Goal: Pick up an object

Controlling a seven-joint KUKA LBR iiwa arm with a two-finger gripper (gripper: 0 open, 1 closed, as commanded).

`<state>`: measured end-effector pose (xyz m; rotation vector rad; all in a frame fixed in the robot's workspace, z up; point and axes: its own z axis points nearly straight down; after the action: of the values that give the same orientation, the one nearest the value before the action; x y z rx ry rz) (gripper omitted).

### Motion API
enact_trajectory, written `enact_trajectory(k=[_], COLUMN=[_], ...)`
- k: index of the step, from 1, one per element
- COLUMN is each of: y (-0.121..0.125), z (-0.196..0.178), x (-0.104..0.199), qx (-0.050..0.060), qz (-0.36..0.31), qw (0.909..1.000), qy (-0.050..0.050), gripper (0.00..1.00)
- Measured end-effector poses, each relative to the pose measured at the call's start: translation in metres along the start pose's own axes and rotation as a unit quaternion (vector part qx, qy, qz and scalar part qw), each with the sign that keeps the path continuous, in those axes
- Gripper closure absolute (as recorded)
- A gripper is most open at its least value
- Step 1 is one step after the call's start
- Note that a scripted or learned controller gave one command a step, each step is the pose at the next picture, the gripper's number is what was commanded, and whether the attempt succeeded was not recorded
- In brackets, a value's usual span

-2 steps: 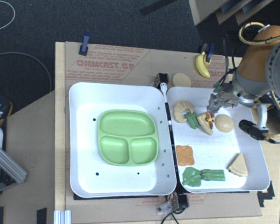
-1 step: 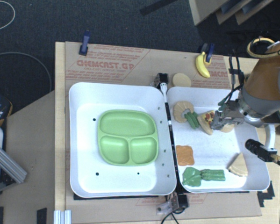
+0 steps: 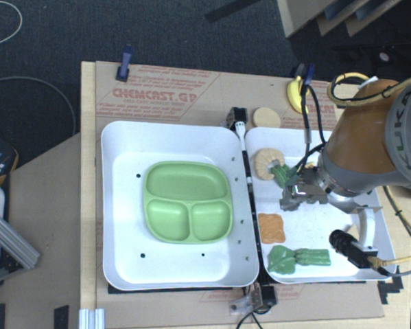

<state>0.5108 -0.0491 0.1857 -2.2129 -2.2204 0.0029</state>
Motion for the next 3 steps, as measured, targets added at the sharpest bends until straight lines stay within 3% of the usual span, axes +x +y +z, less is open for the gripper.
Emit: enact_trajectory(k=[1, 2, 3], y=[0.004, -0.016, -0.018], z=[0.001, -0.158, -0.106], x=[0.080, 0.045, 0.073], qx=[-0.003, -0.010, -0.001], qz=[-0.001, 0.002, 0.001], qw=[1.0000, 0.9999, 1.0000], qy=[-0.001, -0.002, -0.001], gripper=[1.00, 1.00, 1.00])
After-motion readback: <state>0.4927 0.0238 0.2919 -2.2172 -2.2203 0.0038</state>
